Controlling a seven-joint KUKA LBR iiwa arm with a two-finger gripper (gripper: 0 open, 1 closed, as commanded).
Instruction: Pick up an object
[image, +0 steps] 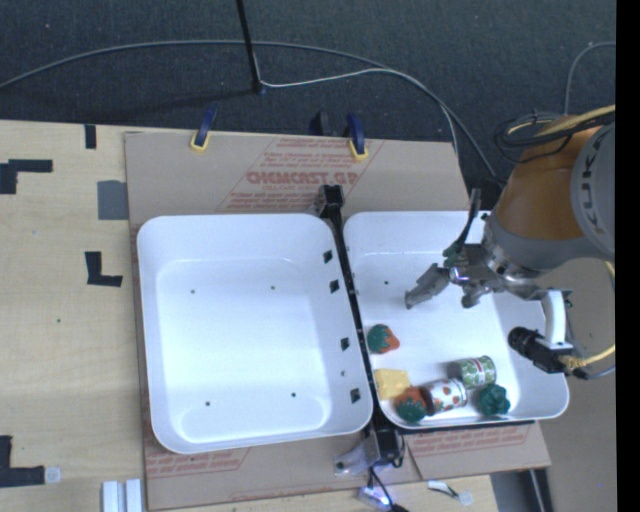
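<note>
Dark carpet floor (120, 60); wooden bench (60, 330); cardboard sheet (290, 175).

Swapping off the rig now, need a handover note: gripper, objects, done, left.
Gripper: above the right white bin, nothing between its fingers; open or shut unclear.
Objects, all in the right bin's near part: round orange-and-green toy, flat yellow piece, red-and-green toy, red-labelled can on its side, green-labelled can, dark green lump.
Done: nothing picked.
Left: the whole grasp and lift.

The gripper (440, 287) hangs over the right bin (420, 240); toward that bin's near edge lie a small can (477, 372), a yellow block (391, 382) and a green-red toy (381, 340)
</note>
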